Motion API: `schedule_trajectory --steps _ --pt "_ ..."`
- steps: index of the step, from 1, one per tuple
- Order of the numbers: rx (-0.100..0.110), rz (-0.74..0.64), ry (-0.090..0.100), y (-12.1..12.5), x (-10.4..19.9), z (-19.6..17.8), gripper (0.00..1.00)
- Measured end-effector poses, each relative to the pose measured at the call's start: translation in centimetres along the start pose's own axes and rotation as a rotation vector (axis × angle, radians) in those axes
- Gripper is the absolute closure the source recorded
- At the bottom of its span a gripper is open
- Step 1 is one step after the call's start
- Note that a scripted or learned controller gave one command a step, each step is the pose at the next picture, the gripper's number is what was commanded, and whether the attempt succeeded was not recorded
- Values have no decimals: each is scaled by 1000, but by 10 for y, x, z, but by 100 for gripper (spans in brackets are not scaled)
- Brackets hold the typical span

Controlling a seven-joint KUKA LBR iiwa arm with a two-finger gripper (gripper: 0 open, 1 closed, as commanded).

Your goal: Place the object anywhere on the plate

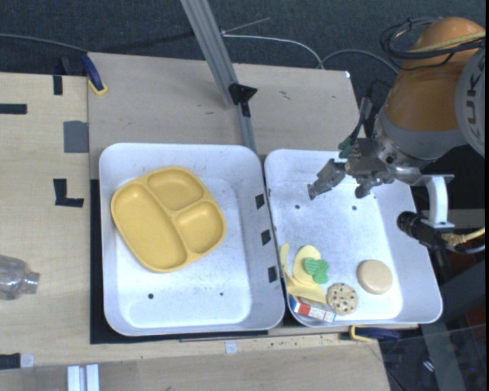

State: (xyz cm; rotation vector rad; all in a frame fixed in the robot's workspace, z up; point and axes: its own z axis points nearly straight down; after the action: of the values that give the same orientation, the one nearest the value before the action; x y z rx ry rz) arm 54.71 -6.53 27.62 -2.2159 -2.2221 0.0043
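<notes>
A yellow three-compartment plate point(168, 217) lies in the left bin point(130, 304). The right bin point(407, 300) holds a small heap of toy food at its near edge: a yellow piece with a green piece point(313, 267) on top, a speckled brown cookie point(341, 297), a tan round bun point(376, 276) and a red and white packet point(311, 308). My gripper point(342, 184) hangs over the far part of the right bin, well above and beyond the heap. Its two dark fingers are spread apart, with nothing between them.
A slanted metal pole point(216, 43) crosses the bench above the bins. A clear plastic bottle point(8, 276) lies at the far left edge. Black clips point(266, 236) sit on the wall between the bins. Cables run behind the arm at the right.
</notes>
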Motion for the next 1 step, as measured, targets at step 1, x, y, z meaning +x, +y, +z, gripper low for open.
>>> schedule_trajectory --steps 1 --pt "8 0 1 -39 52 93 0"
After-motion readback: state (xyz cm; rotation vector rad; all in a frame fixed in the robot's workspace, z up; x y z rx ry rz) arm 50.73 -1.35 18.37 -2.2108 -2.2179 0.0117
